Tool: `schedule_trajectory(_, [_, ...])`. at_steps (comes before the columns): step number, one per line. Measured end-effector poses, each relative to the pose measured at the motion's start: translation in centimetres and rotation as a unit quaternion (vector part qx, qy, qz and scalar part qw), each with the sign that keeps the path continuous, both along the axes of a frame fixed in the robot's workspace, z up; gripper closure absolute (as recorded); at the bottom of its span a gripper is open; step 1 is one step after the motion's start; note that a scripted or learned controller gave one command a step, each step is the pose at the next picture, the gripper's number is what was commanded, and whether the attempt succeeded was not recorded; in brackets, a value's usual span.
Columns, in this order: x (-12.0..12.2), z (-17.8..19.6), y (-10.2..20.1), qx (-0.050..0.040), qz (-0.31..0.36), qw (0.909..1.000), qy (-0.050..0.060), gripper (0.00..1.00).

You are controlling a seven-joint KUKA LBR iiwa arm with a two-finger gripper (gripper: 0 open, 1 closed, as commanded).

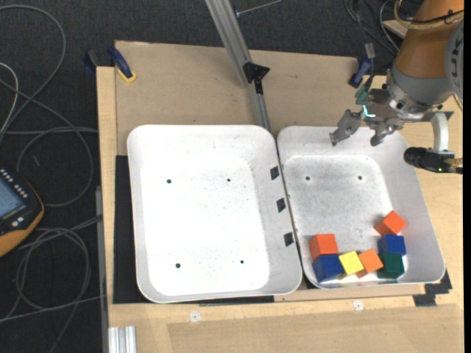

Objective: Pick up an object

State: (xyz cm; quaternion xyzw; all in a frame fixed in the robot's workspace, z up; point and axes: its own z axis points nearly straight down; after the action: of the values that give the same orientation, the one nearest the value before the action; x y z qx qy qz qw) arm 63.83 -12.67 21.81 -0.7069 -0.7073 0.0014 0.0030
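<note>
Gripper [362, 132] poised over the far rim of the right bin [412, 197], fingers [344, 133] spread apart with nothing between them. Blocks heaped well away from those fingers, down in the near corner of the same bin: an orange block [323, 244] touching a blue block [328, 268] below it, a yellow block [351, 262] just beside, another orange block [371, 261] next along, then a green block [394, 269] under a second blue block [393, 245], and a tilted orange block [392, 223] at the top of the pile nearest the fingers. Bare white bin floor between the cluster and the fingertips. Left bin [147, 197] alongside, touching the right one along black clips. Orange band of the arm [430, 28] at upper right. Handheld pendant [15, 204] at the left edge with a lit screen, writing too small to read. No legible labels on the blocks or bins.
</note>
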Motion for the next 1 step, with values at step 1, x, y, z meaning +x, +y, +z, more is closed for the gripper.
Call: schedule_trajectory(1, [0.05, 0.25, 0.00, -0.0005, 0.000, 1.0000, -0.002, 0.00])
